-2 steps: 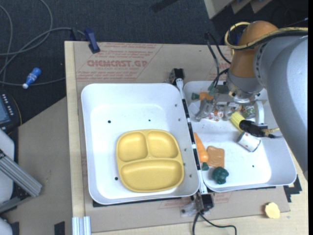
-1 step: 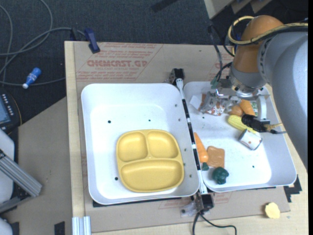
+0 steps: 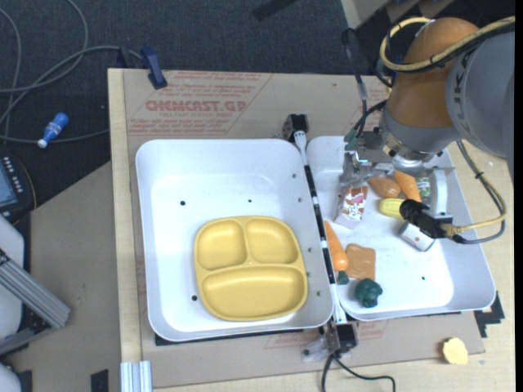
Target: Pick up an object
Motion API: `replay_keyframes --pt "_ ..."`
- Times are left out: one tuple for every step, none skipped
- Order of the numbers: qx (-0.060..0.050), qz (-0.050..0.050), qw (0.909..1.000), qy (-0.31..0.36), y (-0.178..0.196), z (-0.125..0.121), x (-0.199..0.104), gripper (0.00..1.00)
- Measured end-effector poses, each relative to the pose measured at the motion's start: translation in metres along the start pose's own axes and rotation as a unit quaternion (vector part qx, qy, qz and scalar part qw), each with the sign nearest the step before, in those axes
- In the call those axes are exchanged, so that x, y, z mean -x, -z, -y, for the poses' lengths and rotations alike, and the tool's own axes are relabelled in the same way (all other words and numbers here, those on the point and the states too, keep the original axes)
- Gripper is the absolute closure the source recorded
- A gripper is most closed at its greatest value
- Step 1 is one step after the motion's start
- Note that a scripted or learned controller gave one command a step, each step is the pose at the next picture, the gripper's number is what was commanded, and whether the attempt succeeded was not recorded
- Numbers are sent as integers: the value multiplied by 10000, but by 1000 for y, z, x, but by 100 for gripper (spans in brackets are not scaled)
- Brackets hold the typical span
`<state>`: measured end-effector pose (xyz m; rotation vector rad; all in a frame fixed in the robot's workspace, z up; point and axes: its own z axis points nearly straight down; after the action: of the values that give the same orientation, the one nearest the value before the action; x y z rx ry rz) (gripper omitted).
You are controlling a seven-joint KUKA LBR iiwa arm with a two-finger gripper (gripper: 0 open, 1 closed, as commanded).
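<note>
Gripper (image 3: pixel 357 172) hangs in the right bin (image 3: pixel 466 280), apparently touching the packet (image 3: pixel 353 203) at its 6 o'clock; whether it grips, I cannot tell.

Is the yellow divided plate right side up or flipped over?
Right side up: the yellow plate shows its three hollow sections, lying flat in the left bin.

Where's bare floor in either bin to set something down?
Left bin: open floor above and left of the yellow divided plate. Right bin: a bare patch right of the green toy. Crowded under the gripper, around the packet and carrot.
</note>
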<state>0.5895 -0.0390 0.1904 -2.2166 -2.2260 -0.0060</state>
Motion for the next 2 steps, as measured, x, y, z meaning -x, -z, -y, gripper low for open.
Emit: replay_keyframes --pt "-30 10 10000 -14 -6 10 -11 100" --pt "-25 10 10000 -20 -6 10 -11 0"
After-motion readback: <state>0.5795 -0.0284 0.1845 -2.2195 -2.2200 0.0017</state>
